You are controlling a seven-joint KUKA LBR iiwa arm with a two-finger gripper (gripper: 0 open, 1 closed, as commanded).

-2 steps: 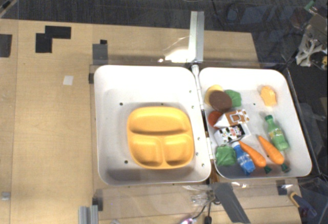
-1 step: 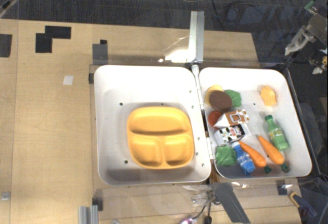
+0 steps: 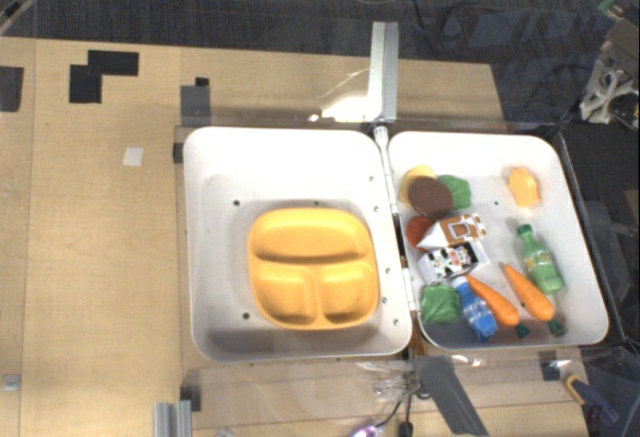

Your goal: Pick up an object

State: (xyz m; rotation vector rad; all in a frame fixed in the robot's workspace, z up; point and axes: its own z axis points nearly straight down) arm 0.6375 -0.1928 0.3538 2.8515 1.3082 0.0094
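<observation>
Right bin (image 3: 575,225) holds the candidates: orange piece (image 3: 524,186) alone near the far wall, green bottle (image 3: 540,261) beside a carrot (image 3: 529,293), the rest clumped against the divider; left bin (image 3: 215,225) has a yellow tray (image 3: 312,264). Gripper state: cannot tell. Best target is probably the orange piece, well apart from its neighbours; descend straight over its middle, avoiding the clump.
</observation>
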